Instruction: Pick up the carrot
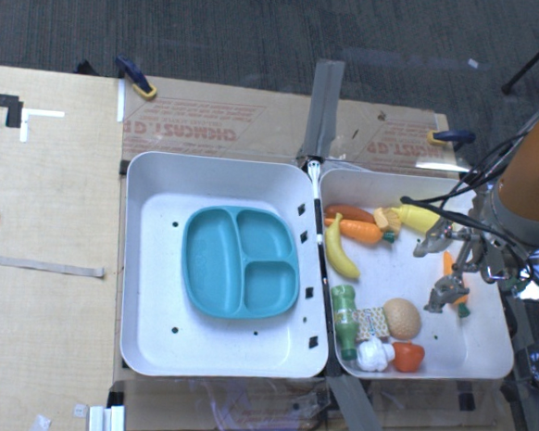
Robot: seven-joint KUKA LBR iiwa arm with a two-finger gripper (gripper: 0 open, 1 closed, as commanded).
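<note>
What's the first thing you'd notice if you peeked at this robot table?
The big blue divided plate in the left bin jumps out first. Next comes the pile of toy food in the right bin: a yellow banana, an orange carrot beside it, and the gripper hanging over that bin's right side.

The divided plate (243,262) lies in the left bin (144,274); the carrot (361,231) lies in the right bin (467,360).

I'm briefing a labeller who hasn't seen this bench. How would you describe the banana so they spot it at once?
Find the white bin on the view's right and follow its left wall. In the upper half, just below the orange carrot, lies the banana. It is the one curved, plain yellow piece; the other yellow item, further right, is straighter.
</note>
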